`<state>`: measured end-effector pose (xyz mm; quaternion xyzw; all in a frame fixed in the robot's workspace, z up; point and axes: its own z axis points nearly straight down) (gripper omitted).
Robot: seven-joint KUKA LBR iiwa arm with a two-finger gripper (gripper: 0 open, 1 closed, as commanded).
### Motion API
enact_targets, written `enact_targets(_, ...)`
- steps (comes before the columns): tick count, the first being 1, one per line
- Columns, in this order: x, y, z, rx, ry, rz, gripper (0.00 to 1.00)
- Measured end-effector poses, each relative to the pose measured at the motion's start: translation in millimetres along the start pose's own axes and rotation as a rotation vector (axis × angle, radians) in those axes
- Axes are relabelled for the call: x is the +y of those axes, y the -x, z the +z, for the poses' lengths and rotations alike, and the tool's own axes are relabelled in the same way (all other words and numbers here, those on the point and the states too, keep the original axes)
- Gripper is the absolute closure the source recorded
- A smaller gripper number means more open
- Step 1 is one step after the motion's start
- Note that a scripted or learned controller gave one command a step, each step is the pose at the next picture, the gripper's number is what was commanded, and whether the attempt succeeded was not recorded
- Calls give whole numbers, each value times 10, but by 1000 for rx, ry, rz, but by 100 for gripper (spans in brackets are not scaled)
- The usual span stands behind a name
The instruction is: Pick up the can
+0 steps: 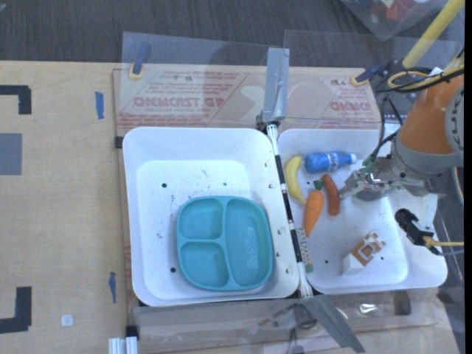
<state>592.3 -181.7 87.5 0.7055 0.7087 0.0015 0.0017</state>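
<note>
Here, the scene reads as follows.
Gripper [363, 183]: low in the right bin [420, 268]; whether open or closed, I cannot tell.
Can: no item here is clearly one.
Blue bottle [329, 161]: just beyond the gripper, lying flat.
Sausage [331, 195], carrot [313, 211], banana [294, 177]: beside it, toward the divider.
Small carton [365, 250]: nearer the front.
Teal divided plate [223, 243]: left bin [147, 198].

Two bins [140, 161], one tray [223, 243], one carrot [313, 210]
</note>
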Motion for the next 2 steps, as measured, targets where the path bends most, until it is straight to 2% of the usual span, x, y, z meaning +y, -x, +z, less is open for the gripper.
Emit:
enact_targets(1,9,33,-113,-2,6,6,100)
enact_targets(2,732,-314,-1083,-2,-1,-114,100)
